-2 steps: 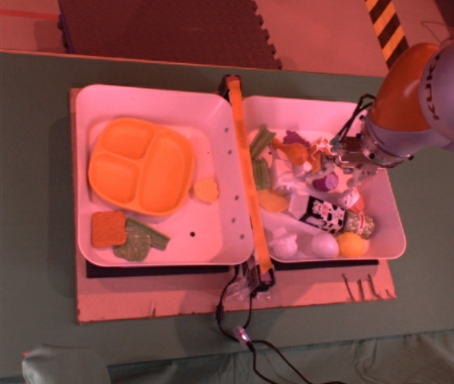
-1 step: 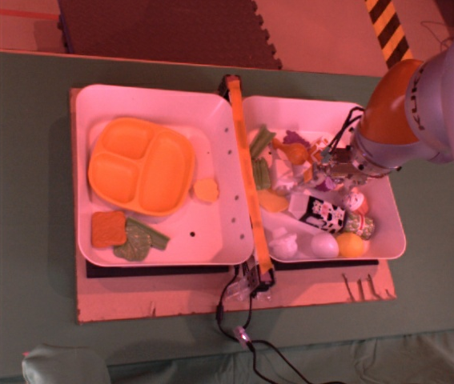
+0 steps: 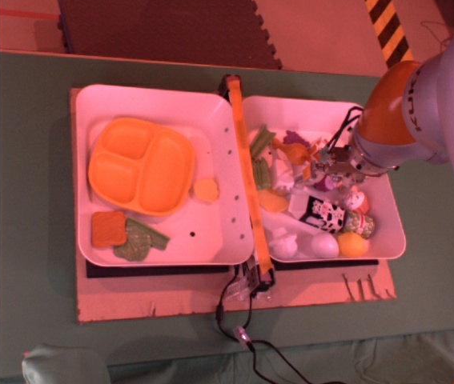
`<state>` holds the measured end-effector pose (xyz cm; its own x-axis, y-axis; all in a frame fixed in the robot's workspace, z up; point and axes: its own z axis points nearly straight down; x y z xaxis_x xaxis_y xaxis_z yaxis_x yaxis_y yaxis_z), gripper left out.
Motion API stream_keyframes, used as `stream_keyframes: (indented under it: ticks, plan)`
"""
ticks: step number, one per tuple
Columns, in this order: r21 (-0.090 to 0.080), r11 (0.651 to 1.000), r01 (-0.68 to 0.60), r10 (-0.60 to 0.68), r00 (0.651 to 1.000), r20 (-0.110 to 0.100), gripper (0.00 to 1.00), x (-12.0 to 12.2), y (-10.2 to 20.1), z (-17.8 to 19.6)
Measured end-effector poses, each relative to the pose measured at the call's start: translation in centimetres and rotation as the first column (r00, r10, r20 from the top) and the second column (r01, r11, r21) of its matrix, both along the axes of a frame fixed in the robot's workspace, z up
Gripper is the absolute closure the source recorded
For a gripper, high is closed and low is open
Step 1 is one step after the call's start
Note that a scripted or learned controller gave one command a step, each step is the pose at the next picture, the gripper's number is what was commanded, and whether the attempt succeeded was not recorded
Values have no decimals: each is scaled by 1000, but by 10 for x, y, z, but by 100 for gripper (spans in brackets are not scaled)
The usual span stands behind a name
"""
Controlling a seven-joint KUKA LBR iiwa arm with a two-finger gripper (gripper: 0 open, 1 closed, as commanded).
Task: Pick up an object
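The gripper (image 3: pixel 332 169) hangs low over the right bin's (image 3: pixel 391 230) crowded toys, beside a black-and-white cow-patterned block (image 3: pixel 323 213) lying flat, its long axis slanting down-right. Whether the gripper grasps anything cannot be told.

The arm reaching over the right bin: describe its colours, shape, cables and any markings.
The arm is a thick, rounded tube in pale grey, with a broad orange band above the wrist and dark lettering on the grey shell beside it, too small to read. Thin black cables loop from the wrist down to the gripper, a darker, compact metal assembly.
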<state>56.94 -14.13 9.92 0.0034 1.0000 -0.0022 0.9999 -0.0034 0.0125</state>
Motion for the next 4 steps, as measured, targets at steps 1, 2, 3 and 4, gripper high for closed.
stream_keyframes:
  ticks: [1,2,3,4]
  plan:
    - [-6,1000,4,-4,1000,16,100,4,-2,15]
    - [-2,1000,-1,1,1000,-3,100,9,-7,60]
    - [-2,1000,-1,1,1000,-2,100,13,-9,106]
    - [-2,1000,-1,1,1000,-1,100,24,-13,160]
